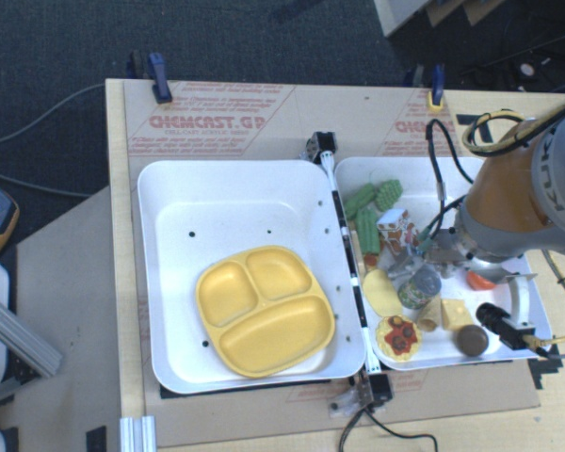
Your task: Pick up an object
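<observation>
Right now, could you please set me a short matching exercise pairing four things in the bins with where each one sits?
Things:
1. yellow divided plate
2. green toy vegetables
3. small pizza
4. brown round piece

Places:
A. far end of the right bin
B. near right corner of the right bin
C. left bin
D. near left corner of the right bin

Pairs: 1-C, 2-A, 3-D, 4-B

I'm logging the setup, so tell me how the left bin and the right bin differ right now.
The left bin holds one thing, a yellow divided plate; the right bin is crowded with small toy foods. The left bin looks wider than the right bin. The gripper is down over the right bin, not the left. Both are shallow and white.
</observation>
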You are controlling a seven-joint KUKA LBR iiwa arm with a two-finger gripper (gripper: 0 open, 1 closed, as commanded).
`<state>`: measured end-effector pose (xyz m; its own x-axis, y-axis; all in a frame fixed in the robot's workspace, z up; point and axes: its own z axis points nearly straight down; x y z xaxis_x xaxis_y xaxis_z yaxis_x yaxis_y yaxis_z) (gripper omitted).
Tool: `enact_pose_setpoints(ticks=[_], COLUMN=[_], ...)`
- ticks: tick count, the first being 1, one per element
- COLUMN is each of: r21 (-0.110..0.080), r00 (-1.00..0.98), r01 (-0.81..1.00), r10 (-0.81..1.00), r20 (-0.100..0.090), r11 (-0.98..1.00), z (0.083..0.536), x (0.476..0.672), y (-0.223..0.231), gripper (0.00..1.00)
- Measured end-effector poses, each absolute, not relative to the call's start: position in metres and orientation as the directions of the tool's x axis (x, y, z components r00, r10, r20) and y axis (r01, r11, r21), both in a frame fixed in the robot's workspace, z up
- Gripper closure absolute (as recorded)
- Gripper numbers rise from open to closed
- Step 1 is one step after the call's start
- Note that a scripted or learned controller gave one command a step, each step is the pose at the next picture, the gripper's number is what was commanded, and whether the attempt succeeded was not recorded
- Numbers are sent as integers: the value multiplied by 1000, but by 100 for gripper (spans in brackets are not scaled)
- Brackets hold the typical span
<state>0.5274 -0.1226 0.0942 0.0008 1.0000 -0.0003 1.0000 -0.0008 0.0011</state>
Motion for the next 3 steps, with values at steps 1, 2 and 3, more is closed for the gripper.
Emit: enact_pose_setpoints(ticks=[1,2,3], r21=[5,4,6], r00=[-4,-2,-8], r01=[1000,1000,1000], r10=[1000,1000,1000], r20=[-4,-2,3], r11=[4,2,8], z=[85,96,190], x=[605,603,568], y=[-113,-112,-31], gripper=[0,100,100])
